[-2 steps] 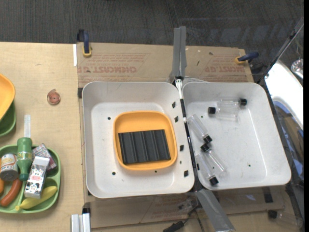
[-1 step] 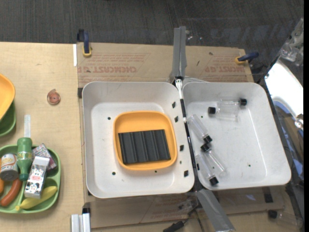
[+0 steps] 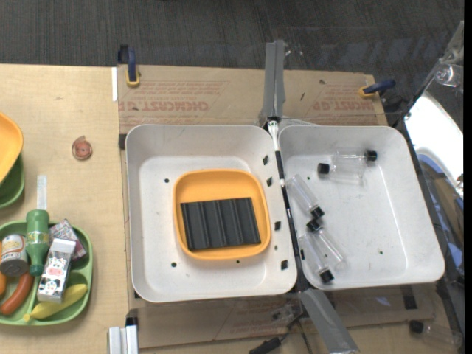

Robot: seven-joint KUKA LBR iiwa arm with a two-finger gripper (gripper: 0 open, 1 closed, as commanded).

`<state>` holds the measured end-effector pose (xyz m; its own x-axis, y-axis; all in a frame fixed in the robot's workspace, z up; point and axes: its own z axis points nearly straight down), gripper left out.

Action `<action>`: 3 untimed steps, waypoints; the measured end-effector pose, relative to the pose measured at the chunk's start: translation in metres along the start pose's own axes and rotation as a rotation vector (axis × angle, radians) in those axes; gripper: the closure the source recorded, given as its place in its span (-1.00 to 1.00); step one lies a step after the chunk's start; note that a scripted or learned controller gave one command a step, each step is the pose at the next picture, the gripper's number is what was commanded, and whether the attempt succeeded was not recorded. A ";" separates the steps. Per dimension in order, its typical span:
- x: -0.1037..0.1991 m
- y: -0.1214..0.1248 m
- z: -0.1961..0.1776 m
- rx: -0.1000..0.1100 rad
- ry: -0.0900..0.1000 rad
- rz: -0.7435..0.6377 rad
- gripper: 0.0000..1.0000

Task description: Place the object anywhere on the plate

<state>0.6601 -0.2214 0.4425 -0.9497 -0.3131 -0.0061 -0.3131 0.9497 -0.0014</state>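
I work over a pale wooden bench [image 3: 59, 102], with dark grey carpet [image 3: 221, 13] beyond its far edge. A sheet of brown cardboard [image 3: 199, 98] with red print lies under the two white bins, pinned at its far corners by a blue clamp [image 3: 130, 66] on the left and another blue clamp [image 3: 376, 88] on the right. A grey metal bar [image 3: 274, 80] runs from the far side down to the seam between the bins. In the left bin [image 3: 147, 220] sits the orange plate [image 3: 221, 185], and a dark ribbed slab [image 3: 220, 223] lies flat on it, well inside the rim. The right bin [image 3: 398, 220] holds several clear tubes with black caps: one tube [image 3: 346, 163] near the far wall, the other tubes [image 3: 313, 223] strung along the left wall. Off to the left on the bench are a green tray [image 3: 77, 290] of toy food, with a green bottle [image 3: 37, 234] and a small carton [image 3: 53, 269] among it, an orange bowl [image 3: 9, 150] at the edge, and a small pink disc [image 3: 82, 148]. My arm [image 3: 435, 135] is a pale blur at the right edge, and I cannot tell the state of my gripper.
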 end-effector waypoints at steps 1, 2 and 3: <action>0.000 0.000 0.000 -0.002 0.000 -0.418 1.00; 0.000 0.000 0.001 -0.003 -0.001 -0.811 1.00; 0.000 0.000 0.001 -0.004 -0.001 -1.123 1.00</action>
<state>0.6601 -0.2212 0.4415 -0.1288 -0.9917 -0.0045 -0.9917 0.1288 -0.0035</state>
